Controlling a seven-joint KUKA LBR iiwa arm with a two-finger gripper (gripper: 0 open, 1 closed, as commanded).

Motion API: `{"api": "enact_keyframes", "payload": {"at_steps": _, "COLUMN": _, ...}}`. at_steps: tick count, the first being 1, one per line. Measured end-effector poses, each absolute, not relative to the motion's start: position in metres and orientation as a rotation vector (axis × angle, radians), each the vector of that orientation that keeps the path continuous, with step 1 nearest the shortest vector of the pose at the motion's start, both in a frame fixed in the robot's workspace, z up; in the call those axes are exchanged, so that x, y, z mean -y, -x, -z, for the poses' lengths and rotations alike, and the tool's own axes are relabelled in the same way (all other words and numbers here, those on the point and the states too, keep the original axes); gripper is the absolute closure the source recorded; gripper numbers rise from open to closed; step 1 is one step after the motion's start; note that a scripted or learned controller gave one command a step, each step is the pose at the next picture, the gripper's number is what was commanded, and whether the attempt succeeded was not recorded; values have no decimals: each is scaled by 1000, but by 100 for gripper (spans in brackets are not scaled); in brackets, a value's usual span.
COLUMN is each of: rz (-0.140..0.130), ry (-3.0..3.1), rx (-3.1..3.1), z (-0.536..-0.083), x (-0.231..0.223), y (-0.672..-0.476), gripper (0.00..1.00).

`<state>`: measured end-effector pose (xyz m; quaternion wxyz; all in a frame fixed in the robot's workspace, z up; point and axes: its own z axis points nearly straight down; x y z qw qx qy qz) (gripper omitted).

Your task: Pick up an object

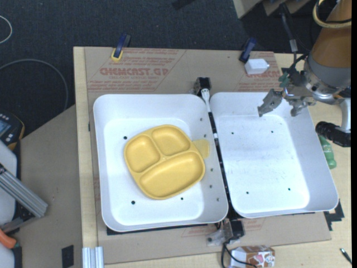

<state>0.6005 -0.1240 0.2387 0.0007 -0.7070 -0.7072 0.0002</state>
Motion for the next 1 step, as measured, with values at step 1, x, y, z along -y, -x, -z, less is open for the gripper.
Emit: {"api": "enact_keyframes", "payload": {"at_steps": 1, "rz": -2, "ry": 2215, "rx": 2221, "z": -282, "x": 95, "y": -534, "gripper": 0}}
